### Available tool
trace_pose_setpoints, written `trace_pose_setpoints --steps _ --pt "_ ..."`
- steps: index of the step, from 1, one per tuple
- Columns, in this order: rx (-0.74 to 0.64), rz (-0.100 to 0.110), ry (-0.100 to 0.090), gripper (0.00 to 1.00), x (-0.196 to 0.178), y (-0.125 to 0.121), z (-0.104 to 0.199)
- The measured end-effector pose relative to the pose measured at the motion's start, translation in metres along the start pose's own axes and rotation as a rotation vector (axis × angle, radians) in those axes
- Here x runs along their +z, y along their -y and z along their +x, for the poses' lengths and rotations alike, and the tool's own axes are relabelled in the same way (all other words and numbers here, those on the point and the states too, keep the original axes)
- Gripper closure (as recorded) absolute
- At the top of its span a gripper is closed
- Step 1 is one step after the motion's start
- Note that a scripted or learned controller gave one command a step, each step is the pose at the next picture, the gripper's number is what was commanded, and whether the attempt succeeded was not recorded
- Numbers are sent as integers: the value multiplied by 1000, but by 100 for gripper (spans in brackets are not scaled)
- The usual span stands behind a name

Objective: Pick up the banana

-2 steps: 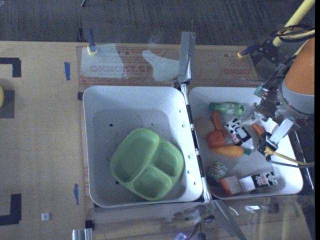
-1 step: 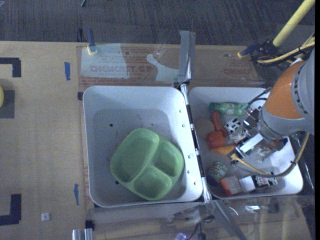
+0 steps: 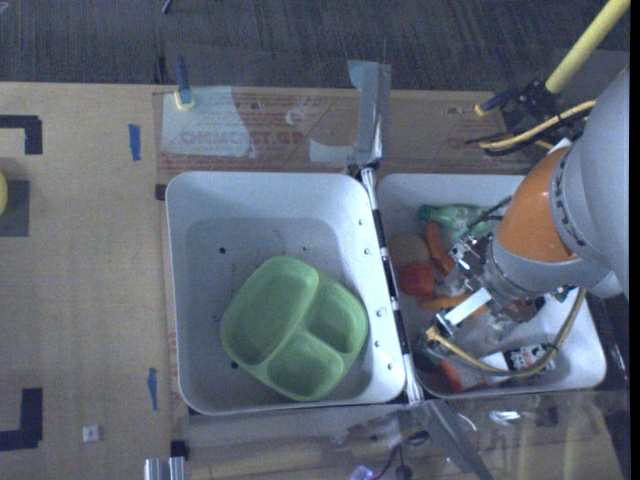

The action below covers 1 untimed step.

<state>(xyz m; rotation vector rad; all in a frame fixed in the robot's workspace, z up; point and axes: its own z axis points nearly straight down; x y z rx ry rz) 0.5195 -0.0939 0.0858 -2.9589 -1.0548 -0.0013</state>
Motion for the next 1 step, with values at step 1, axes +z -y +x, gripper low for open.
trace_pose_setpoints --steps 1 --pt "-69 1 2 0 -39 -26 2"
